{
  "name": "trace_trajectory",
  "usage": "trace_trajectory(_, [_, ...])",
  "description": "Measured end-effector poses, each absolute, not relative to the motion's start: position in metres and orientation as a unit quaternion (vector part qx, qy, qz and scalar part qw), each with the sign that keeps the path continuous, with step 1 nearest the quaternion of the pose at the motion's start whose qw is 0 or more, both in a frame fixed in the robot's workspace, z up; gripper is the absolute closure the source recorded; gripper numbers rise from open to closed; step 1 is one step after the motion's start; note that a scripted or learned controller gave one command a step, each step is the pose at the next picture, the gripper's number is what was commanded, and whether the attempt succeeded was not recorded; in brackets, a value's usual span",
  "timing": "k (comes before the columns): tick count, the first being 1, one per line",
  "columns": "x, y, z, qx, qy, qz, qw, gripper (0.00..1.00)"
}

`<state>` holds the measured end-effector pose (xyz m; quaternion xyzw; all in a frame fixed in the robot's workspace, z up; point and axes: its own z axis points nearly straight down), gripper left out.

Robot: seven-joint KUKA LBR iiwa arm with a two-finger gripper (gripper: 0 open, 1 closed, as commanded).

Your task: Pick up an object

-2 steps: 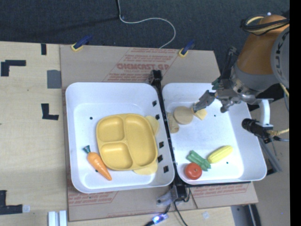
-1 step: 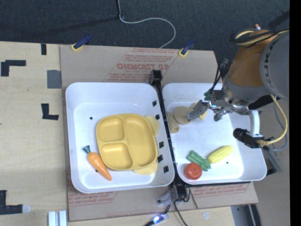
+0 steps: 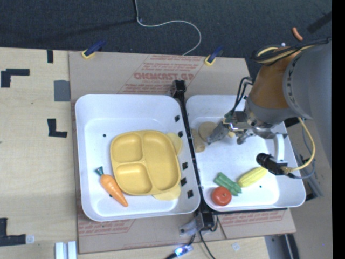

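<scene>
Camera view puts your tool over the right bin's upper left; I cannot tell its state; the corn lies lower right, long axis slanting.

yellow tray, orange carrot, red tomato

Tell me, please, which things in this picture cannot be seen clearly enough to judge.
- Gripper, camera view: fingertips small and blurred; their state is unclear.
- Tan object beside the gripper: partly covered, identity unclear.
- Pale piece under the yellow tray: mostly hidden by it.
</scene>
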<state>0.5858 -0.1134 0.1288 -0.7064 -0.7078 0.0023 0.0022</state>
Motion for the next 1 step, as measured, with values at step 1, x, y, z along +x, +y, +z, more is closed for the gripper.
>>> trace_trajectory(1, [0.5870,-0.1189,0.0853,-0.709,-0.706,0.0015,-0.007,0.00])
